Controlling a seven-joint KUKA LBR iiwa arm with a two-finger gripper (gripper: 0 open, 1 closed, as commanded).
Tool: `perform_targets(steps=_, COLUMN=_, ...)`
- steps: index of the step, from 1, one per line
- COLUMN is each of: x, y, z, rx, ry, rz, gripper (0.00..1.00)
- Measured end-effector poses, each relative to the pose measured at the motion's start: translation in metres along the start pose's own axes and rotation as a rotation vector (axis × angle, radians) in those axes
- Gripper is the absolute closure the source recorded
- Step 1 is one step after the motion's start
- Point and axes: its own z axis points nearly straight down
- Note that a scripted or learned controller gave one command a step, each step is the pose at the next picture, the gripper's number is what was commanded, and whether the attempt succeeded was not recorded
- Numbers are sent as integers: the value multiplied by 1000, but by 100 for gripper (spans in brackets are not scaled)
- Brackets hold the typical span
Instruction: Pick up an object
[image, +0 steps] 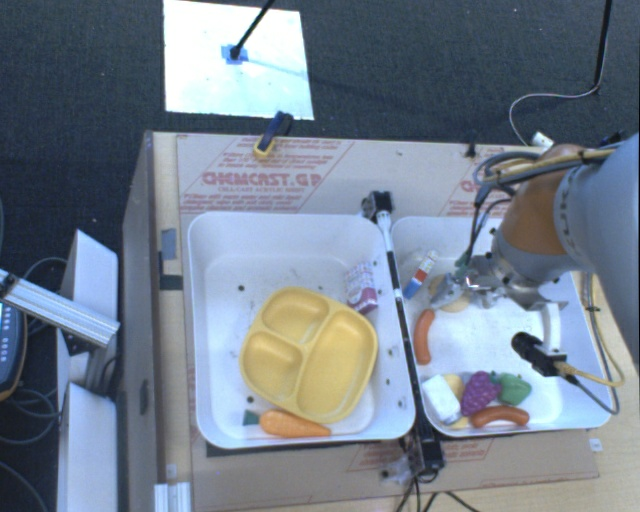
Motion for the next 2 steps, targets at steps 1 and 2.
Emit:
perform_targets(steps=1, x=-1, y=-92, z=0, rx=4, ry=0, rz=3, gripper=0)
perform_targets(steps=2, x=-2, y=-104, z=0, rx=3, ry=0, rz=3, gripper=0)
